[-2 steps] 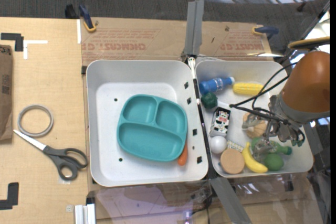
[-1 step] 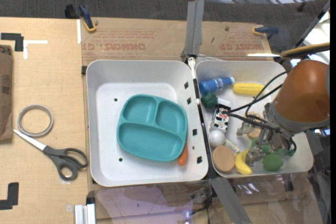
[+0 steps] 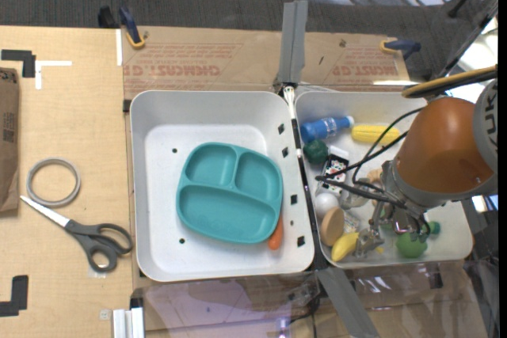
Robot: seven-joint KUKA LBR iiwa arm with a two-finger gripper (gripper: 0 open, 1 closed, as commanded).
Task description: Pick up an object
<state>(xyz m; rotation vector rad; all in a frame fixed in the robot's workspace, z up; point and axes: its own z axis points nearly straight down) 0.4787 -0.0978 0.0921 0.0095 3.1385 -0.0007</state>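
**Arm low over the crowded right bin, grip unclear**

On the tan bench at far left lie a roll of tape (image 3: 53, 181) and, just below it, a pair of grey-handled scissors (image 3: 81, 234). The left bin (image 3: 150, 170) holds a teal divided plate (image 3: 230, 193), lying flat near the bin's middle. A small orange carrot-like piece (image 3: 276, 236) touches the plate's lower right edge, close to the wall between the bins.

The right bin (image 3: 451, 245) is crowded. Near its top edge a blue bottle (image 3: 325, 127) lies on its side, with a yellow object (image 3: 371, 134) just to its right. Below the bottle sit a dark green ball (image 3: 316, 151) and a small white box with dark markings (image 3: 336, 168). Lower down are a white round piece (image 3: 325, 202), a tan round object (image 3: 332, 226) and a yellow banana-shaped toy (image 3: 345, 247). A green round object (image 3: 410, 244) lies further right, near the bin's front wall.

The arm, its orange band (image 3: 440, 146) prominent, reaches in from the right above this bin. The gripper (image 3: 379, 232) hangs low among the objects, between the banana-shaped toy and the green round object. Whether it is spread or closed, and whether it grips anything, cannot be told from this angle.
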